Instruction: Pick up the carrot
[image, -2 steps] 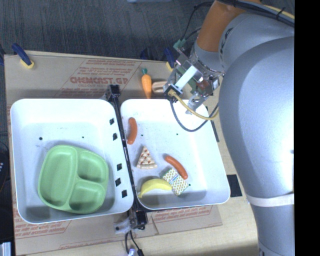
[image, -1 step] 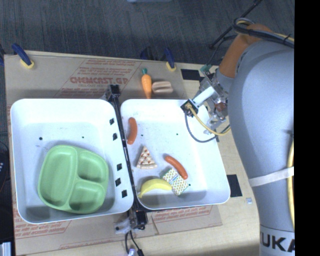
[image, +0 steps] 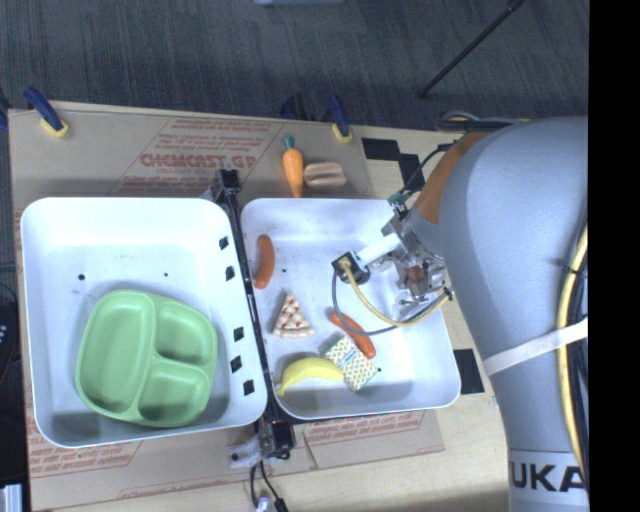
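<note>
Nearest the camera, a banana lies at the right bin's near edge. Beyond that bin's far rim, the carrot rests on the desk beside a bun. Hovering over the bin's right side, the gripper holds nothing visible, its opening impossible to tell; the approach step seems pending, calling for travel far and left.

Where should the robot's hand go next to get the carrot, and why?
Probably toward the bench's far edge. The carrot lies outside both bins, beyond the right bin's far rim, beside a little bun. The hand hangs over that bin's right part, so it likely must travel up and left in the picture first.
</note>
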